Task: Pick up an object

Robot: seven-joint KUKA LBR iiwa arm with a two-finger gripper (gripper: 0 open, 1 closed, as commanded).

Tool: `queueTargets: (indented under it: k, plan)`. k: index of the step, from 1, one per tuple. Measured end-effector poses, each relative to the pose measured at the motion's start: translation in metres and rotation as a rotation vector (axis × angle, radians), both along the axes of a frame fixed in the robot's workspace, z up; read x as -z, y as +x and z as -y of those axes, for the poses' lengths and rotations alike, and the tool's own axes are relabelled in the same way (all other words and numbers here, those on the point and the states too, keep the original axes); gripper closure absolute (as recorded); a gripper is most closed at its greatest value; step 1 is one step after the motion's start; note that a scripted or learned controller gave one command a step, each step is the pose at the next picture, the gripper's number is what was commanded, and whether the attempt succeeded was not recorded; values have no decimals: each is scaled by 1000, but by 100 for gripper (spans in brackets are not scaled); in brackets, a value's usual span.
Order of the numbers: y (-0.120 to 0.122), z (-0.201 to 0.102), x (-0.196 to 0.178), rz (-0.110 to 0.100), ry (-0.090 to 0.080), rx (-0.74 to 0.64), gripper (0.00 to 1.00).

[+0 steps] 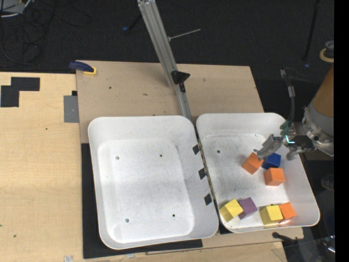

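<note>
My gripper [279, 149] hangs over the right bin [234, 125], near its right wall, with its fingers spread open and nothing between them. One grey finger [266, 146] points down-left toward a tilted orange block [251, 163]. A blue block [272, 160] lies just below the gripper, next to that orange block. A second orange block [274, 176] sits right under the blue one. Along the bin's front edge lie a yellow block [232, 208], a purple block [248, 206], another yellow block [271, 214] and an orange block [287, 210].
The left bin [109, 132] stands beside the right one, with black clips along the shared rim. A slanted metal rail [161, 42] rises behind the bins. A blue and yellow clamp [83, 67] lies on the bench at the back left.
</note>
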State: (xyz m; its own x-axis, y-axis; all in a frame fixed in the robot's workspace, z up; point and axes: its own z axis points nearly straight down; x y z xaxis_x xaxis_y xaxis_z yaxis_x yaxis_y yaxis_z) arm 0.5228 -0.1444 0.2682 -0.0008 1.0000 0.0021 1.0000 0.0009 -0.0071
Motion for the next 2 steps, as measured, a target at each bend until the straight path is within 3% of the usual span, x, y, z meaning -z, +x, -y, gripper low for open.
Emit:
queueTargets:
  k: [1, 2]
  plan:
    - [0, 1, -2, 4, -1, 3, 0]
    - [5, 0, 43, -1, 0, 1, 0]
